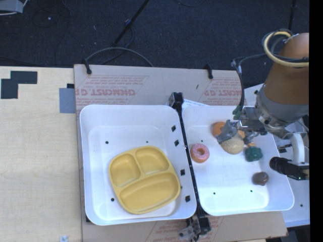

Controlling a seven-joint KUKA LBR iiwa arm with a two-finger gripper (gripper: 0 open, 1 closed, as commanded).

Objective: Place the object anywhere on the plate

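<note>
A yellow divided plate (145, 179) lies in the left white bin (96, 135), toward its front. The right white bin (237, 198) holds a pink donut (200, 153), an orange piece (218, 129), a beige rounded piece (233, 146), a teal piece (253, 154) and a small brown piece (260, 178). My gripper (232, 131) hangs low over the right bin's far side, just above the beige piece and beside the orange one. Nothing is visibly lifted by it.
A black divider rail (182, 150) runs between the two bins. The grey and orange arm (287, 79) comes in from the right above the right bin. Pale bench surface lies to the left of the bins.
</note>
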